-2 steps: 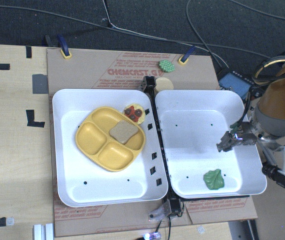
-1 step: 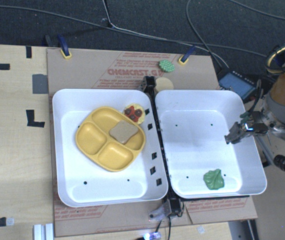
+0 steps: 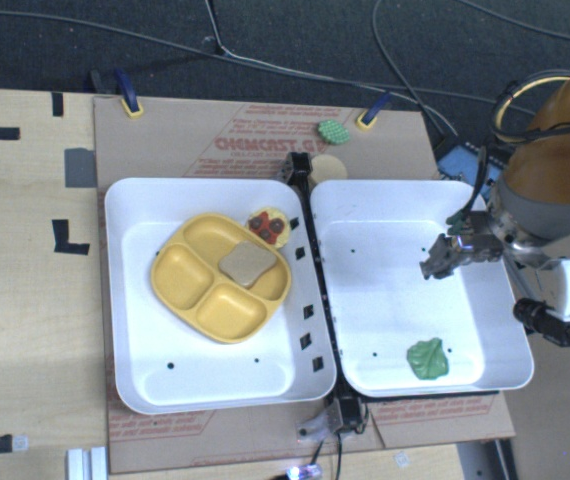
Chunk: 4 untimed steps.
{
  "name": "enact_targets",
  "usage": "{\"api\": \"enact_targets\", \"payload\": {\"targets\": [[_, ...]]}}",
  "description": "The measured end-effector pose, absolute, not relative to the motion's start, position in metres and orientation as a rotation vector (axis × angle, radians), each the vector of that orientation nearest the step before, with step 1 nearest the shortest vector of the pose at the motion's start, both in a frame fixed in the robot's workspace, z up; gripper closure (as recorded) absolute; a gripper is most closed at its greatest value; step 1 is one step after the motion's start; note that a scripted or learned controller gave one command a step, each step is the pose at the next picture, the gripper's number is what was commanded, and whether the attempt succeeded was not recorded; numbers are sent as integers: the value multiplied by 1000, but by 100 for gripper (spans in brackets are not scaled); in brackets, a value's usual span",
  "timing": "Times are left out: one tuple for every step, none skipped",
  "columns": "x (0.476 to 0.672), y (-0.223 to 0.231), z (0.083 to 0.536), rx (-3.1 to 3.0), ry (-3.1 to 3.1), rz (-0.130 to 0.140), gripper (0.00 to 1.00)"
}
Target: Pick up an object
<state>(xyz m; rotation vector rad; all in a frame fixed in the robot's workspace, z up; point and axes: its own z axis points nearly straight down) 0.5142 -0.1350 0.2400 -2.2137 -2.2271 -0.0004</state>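
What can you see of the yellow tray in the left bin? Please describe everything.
The yellow divided tray looks like smooth plastic, with rounded corners and several shallow compartments. It lies flat and turned at an angle on the floor of the left bin. A tan flat piece lies near its middle, and a small dark red object rests at its upper right corner.

This looks like a robotics lab test bench. Two white bins (image 3: 125, 298) sit side by side on a cardboard sheet (image 3: 255, 143) clamped to a wooden bench (image 3: 25, 298). Beyond the sheet, cables (image 3: 265, 63) trail over dark carpet (image 3: 85, 58). Black tape marks (image 3: 65, 236) dot the bench left of the sheet.
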Motion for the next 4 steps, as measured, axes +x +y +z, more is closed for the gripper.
{"api": "enact_targets", "payload": {"targets": [[532, -75, 242, -2212, -2228, 0, 100], [551, -23, 227, -2214, -2227, 2, 100], [562, 28, 218, -2214, -2227, 3, 100], [583, 77, 209, -2213, -2228, 1, 100]]}}
